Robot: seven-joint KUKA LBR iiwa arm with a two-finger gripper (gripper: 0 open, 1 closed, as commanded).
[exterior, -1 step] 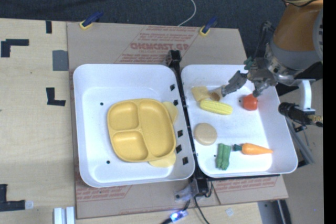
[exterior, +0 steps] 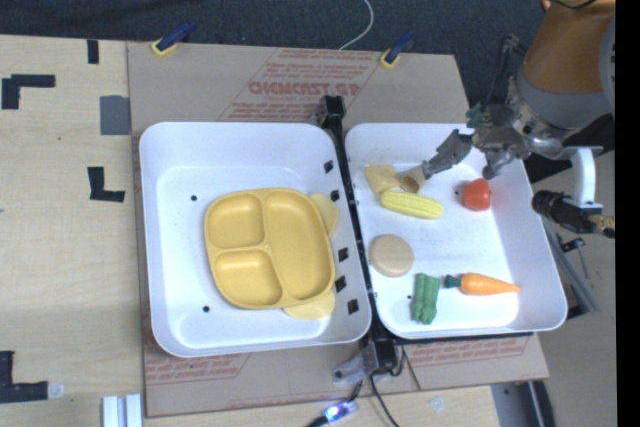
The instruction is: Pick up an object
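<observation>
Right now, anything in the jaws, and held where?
Nothing held. The gripper hangs open over the right bin, above the tomato; nothing sits between its jaws.

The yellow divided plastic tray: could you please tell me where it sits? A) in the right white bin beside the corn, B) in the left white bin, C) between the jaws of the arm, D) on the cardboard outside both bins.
B: the yellow divided plastic tray lies flat inside the left white bin, while the toy foods lie in the right white bin.
</observation>
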